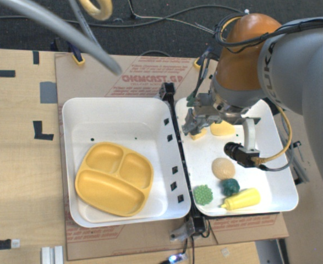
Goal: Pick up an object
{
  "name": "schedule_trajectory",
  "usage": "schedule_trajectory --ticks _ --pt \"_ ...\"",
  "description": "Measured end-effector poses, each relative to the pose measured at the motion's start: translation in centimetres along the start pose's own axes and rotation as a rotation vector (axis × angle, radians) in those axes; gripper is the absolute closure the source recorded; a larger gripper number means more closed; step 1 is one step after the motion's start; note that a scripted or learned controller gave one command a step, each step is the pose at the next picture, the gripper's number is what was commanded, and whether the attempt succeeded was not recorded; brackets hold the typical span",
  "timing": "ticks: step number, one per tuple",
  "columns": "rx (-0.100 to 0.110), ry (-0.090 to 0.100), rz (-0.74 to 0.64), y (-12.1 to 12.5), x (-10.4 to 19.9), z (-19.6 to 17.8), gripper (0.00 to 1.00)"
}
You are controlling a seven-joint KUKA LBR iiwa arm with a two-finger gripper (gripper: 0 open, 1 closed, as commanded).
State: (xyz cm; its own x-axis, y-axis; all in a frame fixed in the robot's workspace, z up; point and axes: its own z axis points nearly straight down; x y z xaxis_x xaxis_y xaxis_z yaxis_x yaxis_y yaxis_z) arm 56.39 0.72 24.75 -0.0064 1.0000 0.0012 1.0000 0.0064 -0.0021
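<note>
Fingers [197, 126]: state unclear | left bin [73, 120]: yellow tray [114, 177] | right bin [285, 194]: small food items

My pincer [197, 122] hangs low over the right bin [277, 199], near the divider wall [176, 147] between the two bins, with a pale yellow block [223, 128] just beside it. Toward the near rim, a beige ball [223, 168], a teal lump [230, 187], a green bumpy ball [203, 194] and a yellow corn cob [241, 199] crowd the floor. In the left bin [95, 114], a yellow divided tray [114, 177] fills the near half; the far half lies open.
</note>
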Motion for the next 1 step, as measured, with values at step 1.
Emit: schedule_trajectory --ticks 1 --pt "0.001 0.000 -0.001 -1.47 5.37 -0.35 1.00"
